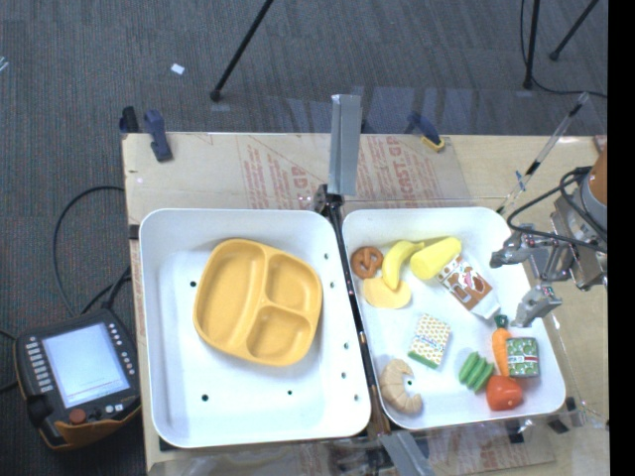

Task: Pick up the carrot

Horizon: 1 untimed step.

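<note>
Carrot [501, 349] lay in the right bin [552, 363], near its right wall beside a green box [523, 357] — small, stiff, likely light plastic, best pinched across its middle. Claw [537, 303] hovered just above it — whether parted or closed, I couldn't tell.

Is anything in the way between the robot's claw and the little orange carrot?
Nothing visible. The gripper hovers just up-right of the small orange carrot, with bare white bin between; a green-labelled box sits against the carrot's right side.

Arm [593, 198] cut off at right edge, carrot [501, 348] partly hidden behind green carton [523, 357], carton print unreadable
</note>
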Tool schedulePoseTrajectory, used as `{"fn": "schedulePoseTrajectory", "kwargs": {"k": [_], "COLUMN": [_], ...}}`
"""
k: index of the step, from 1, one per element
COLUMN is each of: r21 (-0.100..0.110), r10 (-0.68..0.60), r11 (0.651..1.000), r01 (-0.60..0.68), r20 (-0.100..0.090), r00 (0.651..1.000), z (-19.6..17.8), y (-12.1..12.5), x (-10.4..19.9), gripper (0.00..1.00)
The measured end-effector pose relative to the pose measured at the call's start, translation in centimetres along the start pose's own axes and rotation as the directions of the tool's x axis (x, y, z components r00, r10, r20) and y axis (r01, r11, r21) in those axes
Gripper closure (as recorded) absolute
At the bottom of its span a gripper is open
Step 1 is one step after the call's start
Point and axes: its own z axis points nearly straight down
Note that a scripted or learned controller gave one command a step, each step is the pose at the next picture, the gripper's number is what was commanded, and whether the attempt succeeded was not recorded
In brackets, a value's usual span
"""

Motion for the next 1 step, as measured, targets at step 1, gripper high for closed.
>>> {"fn": "schedulePoseTrajectory", "kwargs": {"k": [1], "r21": [-0.003], "r10": [-0.249], "r11": [0.969], "r01": [0.249], "r20": [-0.003], "r00": [0.969], "z": [12.31], "y": [-2.35], "x": [1.04], "gripper": [0.0]}}
